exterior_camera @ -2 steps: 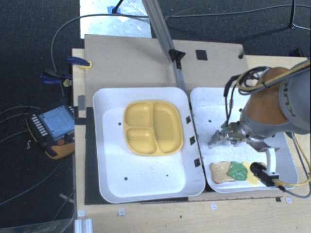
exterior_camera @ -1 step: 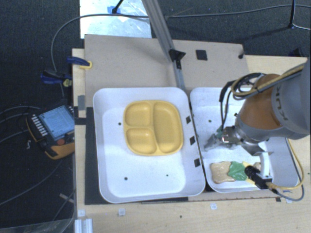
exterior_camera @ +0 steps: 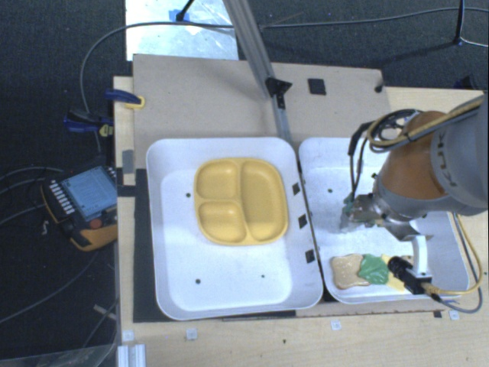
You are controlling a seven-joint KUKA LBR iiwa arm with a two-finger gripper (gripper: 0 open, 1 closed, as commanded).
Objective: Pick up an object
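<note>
Dark carpet surrounds the bench (exterior_camera: 252, 102), cables trailing across it. Two white bins sit side by side on a cardboard sheet.

Nearest edge, right bin (exterior_camera: 321, 159): small cluster in the front corner, a tan piece (exterior_camera: 348, 271), a green piece (exterior_camera: 374, 268) touching its right side, and a sliver of yellow (exterior_camera: 397, 283) beyond that. A black part of the arm overlaps the cluster's right end.

Gripper (exterior_camera: 353, 219) hangs just behind the cluster, over the bin's middle, pointing down-left. Can't tell its state from this angle (arm body blocks the tip), and nothing is visibly held. Orange band and grey arm (exterior_camera: 424, 167) fill the right bin's far-right side.

Left bin (exterior_camera: 164, 167): a yellow three-compartment tray (exterior_camera: 241, 201) lies flat, toward the back, well apart from the gripper.

Further back: a grey pole (exterior_camera: 252, 40) slants across the cardboard. Off the bench's left side, a handheld pendant (exterior_camera: 84, 205) on the floor and blue clamps (exterior_camera: 122, 98) at the bench's edge.
</note>
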